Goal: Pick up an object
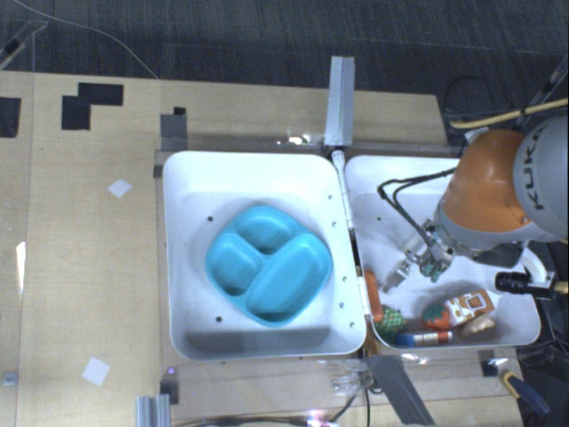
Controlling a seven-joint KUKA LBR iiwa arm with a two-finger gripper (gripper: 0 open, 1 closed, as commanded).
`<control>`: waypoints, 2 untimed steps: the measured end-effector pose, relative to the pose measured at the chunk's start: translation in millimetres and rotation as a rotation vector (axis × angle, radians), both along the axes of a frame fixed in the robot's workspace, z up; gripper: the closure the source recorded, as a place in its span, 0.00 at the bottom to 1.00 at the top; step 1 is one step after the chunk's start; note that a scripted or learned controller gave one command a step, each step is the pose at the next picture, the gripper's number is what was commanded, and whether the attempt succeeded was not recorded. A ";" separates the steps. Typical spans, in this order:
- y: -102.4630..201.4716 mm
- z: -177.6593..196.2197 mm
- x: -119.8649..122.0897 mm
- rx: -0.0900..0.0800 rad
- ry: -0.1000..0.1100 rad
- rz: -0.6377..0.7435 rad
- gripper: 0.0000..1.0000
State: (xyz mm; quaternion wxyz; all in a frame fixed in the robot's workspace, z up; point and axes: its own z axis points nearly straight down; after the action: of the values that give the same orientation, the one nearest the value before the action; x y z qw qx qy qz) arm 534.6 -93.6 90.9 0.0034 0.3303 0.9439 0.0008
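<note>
A: What is there to pick in the right bin (444, 172)?

B: A little heap along its near edge. An orange carrot-like piece (372, 295) lies against the left wall, a green lump (390, 321) sits just below it, a blue and red marker (425, 337) lies flat along the front, and beside that there is a small carton (470, 306) with an orange and white label, tilted, with an orange and green bit (435, 313) touching its left end.

A: And the gripper?

B: The gripper (414, 265) hangs over the middle of that bin, above and just left of the carton, apart from everything. Its fingers look parted a little, with nothing between them (they are small and blurred, so I would not swear to the width).

A: Any room to move?

B: The far half of the right bin is bare white floor. The things are crowded against the front rim and the left wall.

A: The left bin (191, 185)?

B: It holds a blue divided tray (269, 263) in the middle, well apart from the walls, on the wooden table (80, 238).
</note>
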 end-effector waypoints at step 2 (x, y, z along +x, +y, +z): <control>-27.2 -0.6 -42.5 -0.001 -0.010 -0.023 0.00</control>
State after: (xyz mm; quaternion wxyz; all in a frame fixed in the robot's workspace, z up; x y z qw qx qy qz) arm 492.1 -120.8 90.3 0.0083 0.3410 0.9400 0.0018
